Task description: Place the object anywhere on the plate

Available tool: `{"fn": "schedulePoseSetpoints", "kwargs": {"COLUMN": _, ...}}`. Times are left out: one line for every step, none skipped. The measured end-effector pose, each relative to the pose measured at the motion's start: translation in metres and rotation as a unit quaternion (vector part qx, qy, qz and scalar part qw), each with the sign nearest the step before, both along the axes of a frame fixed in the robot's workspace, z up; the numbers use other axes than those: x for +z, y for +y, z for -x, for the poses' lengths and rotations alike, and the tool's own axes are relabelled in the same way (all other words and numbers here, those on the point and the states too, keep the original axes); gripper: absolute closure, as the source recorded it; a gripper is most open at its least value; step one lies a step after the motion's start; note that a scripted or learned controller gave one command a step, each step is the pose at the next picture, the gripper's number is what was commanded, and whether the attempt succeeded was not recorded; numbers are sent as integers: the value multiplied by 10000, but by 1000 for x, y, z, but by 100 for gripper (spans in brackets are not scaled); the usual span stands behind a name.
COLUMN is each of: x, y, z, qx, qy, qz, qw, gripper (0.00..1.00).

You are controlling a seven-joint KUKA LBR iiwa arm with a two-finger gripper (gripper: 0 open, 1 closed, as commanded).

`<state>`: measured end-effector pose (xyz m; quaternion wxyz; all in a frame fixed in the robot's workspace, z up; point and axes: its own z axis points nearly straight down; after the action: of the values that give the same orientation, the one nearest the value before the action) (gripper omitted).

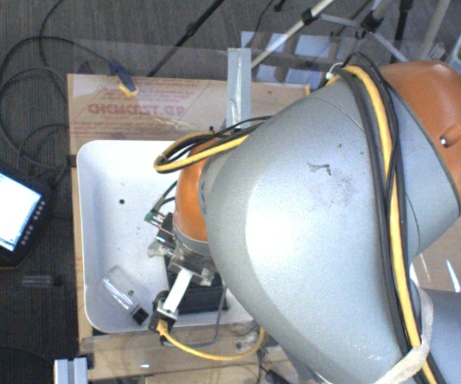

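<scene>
My gripper (165, 242) hangs low over the left white bin (94, 214), near its right-hand side, below the orange wrist band (189, 206). A small clear plastic object (121, 286) with a black end piece (140, 316) lies on the bin floor near the front left corner, a short way left of the gripper and apart from it. The arm's grey body (318, 230) covers the right half of the view and whatever lies beneath it.
A tiny dark speck (122, 202) sits on the bin floor further back. A cardboard sheet (150, 106) lies behind the bin. A handheld pendant with a lit screen (6, 213) rests on the floor to the left.
</scene>
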<state>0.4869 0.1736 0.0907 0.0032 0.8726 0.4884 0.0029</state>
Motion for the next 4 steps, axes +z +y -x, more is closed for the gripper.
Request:
{"fn": "schedulePoseSetpoints", "kwargs": {"x": 0, "y": 0, "z": 0, "qx": 0, "qy": 0, "qz": 0, "qw": 10000, "gripper": 0}}
{"fn": "schedulePoseSetpoints", "kwargs": {"x": 0, "y": 0, "z": 0, "qx": 0, "qy": 0, "qz": 0, "qw": 10000, "gripper": 0}}
{"fn": "schedulePoseSetpoints", "kwargs": {"x": 0, "y": 0, "z": 0, "qx": 0, "qy": 0, "qz": 0, "qw": 10000, "gripper": 0}}
{"fn": "schedulePoseSetpoints", "kwargs": {"x": 0, "y": 21, "z": -28, "qx": 4227, "qy": 26, "qz": 41, "qw": 9063, "gripper": 0}}
